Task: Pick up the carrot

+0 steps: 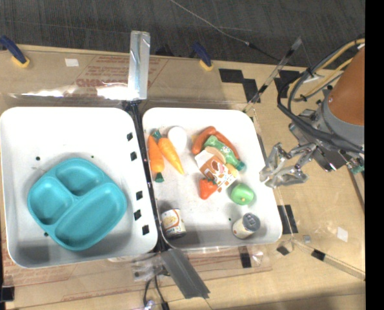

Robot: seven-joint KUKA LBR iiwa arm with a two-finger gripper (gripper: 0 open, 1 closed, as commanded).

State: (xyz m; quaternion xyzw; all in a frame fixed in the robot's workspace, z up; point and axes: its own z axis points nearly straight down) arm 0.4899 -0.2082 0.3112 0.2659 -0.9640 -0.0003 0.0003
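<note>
The grey arm [343, 118], reaching in from the right and standing highest above the bench, carries its gripper [277, 168] just outside the right bin's right rim, fingers a little apart with nothing between them. Below it the two white bins sit side by side: the left bin [24, 134] holds a teal divided plate [77, 202], and the right bin [259, 147] holds the clutter. The carrot [170, 154] lies near that bin's upper left, slanting down to the right, with a second orange piece [155, 159] just beside it against the dividing wall and a white egg-like thing [177, 135] touching its top end. Toward the middle are a small printed carton [216, 168] and a green ball [242, 194]; a small can [171, 221] and a round lidded jar [246, 225] stand at the near edge. To do this step well, the gripper would likely cross the bin, turn its fingers across the carrot's slant, and come down on its lower, freer half, away from the egg and the neighbour, before closing
</note>
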